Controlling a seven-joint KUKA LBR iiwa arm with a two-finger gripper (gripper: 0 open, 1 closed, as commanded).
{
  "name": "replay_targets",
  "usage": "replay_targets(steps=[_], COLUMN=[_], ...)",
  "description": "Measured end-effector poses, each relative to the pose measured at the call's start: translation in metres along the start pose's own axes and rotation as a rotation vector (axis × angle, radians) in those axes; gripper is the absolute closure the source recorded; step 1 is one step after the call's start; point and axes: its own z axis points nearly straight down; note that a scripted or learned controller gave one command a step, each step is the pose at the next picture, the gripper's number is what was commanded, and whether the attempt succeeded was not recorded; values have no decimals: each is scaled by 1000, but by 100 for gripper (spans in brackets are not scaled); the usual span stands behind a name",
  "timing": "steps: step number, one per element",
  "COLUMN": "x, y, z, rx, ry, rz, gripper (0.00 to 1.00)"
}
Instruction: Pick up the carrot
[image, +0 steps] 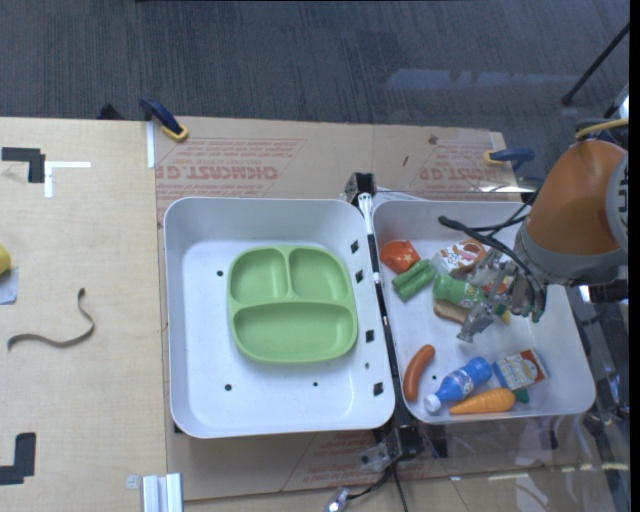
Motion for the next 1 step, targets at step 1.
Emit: replay_targets(steps=[1], x=[48], y=[43], z=[0], rx=[-1], ry=[4], rz=[-10], gripper=[0])
